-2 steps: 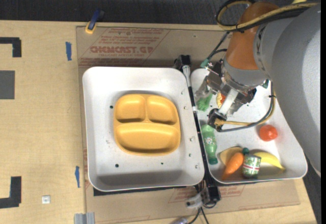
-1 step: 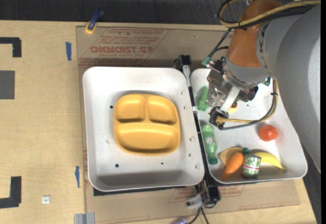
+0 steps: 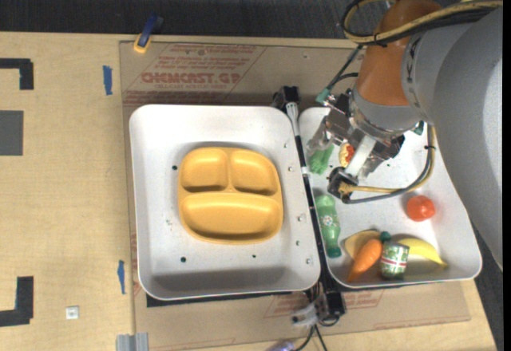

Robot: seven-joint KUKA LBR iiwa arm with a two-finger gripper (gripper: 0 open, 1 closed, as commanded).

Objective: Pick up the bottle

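Against the left wall of the right-hand shallow white bin point(image 3: 447, 206) lay the small green plastic bottle point(image 3: 327, 220), on its side with its long axis running along the wall, roughly midway down the bin. It looked light and stiff, probably hollow, with a smooth rounded body that would likely roll or slip under a loose pinch; the best hold seemed to be across the middle of the body, though the wall beside it left little room for a finger on that side. Just beyond its lower end sat an orange carrot point(image 3: 364, 256), a yellow banana point(image 3: 419, 252) and a small green-labelled can point(image 3: 394, 259), with a red tomato point(image 3: 420, 207) farther right. The end effector point(image 3: 345, 156) hung above and slightly right of the bottle, and whether it was spread or closed could not be told. The left bin held a yellow divided plastic tray point(image 3: 230, 193).
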